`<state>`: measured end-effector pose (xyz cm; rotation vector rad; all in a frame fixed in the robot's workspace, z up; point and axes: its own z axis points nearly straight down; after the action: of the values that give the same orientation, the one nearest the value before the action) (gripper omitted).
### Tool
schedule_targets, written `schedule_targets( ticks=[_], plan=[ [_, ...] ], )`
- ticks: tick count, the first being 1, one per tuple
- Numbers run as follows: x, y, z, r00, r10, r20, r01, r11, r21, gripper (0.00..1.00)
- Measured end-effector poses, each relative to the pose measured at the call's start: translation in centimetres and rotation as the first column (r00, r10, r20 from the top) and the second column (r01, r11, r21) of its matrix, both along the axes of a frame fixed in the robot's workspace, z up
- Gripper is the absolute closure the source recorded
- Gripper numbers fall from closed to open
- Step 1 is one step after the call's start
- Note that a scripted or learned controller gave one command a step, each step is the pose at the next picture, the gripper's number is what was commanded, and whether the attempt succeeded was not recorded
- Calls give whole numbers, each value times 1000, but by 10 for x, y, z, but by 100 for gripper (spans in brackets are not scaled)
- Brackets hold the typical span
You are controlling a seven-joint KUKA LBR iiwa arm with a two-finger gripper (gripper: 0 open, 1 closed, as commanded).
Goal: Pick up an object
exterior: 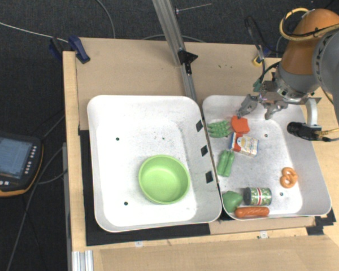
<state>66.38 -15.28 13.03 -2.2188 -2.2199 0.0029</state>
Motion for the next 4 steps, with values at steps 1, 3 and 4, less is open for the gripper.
schedule_targets(
  ticks=[1,3,4],
  plan=[
    [1,0,14,1000,0,6,0,1000,-1,100],
    [-10,3,128,1000,0,9,0,1000,-2,100],
    [-10,3,144,1000,0,6,0,1000,-1,100]
  ],
)
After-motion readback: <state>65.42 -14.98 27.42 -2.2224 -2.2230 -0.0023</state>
